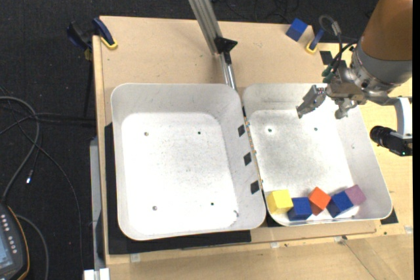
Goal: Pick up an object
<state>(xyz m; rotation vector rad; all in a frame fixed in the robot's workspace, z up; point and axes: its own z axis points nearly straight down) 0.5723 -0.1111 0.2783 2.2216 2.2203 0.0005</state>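
Dark carpet strewn with cables surrounds the bench (164, 56), where the end effector (326, 103) hangs with fingers spread and nothing between them over the right bin's (367, 154) far edge. The cubes, orange cube (319, 199) among them, huddle along the near wall, well apart from it. Reaching one cleanly likely means travelling toward that wall, centring over a single cube and descending straight, since the neighbours touch.

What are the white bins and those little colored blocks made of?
The bins look like thin molded plastic or coated metal: rounded corners, matte, speckled with scuffs. The blocks look like painted wood or foam: flat solid colors, no shine. Hard to say from above.
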